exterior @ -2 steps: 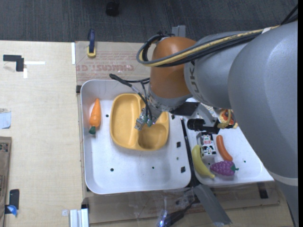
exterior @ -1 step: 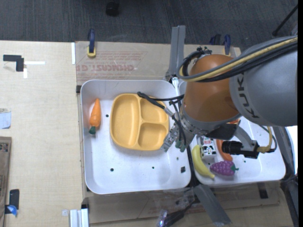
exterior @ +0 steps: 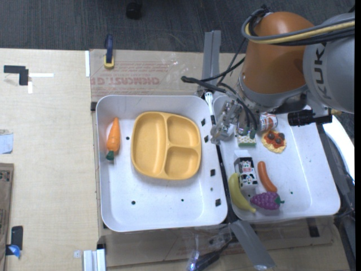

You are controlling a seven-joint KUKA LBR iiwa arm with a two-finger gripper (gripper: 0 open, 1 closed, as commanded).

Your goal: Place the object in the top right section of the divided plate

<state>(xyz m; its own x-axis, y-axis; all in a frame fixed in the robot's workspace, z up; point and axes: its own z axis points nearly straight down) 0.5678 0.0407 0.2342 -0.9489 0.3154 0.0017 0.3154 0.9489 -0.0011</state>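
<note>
Yellow plastic, the divided plate (exterior: pixel 166 145) lay in the left bin (exterior: pixel 113 208), nothing in its sections, so the top right one was free. To the right of the plate the pincer (exterior: pixel 228 123) hung low over the right bin's (exterior: pixel 316 202) near corner; I could not tell whether it was open or closed, or which toy it was after. Further right of the plate lay a pizza slice (exterior: pixel 273 141), sausage (exterior: pixel 267 176), banana (exterior: pixel 240 193) and grapes (exterior: pixel 265 201). A carrot (exterior: pixel 113 138) lay left of the plate, clear of the route.
</note>
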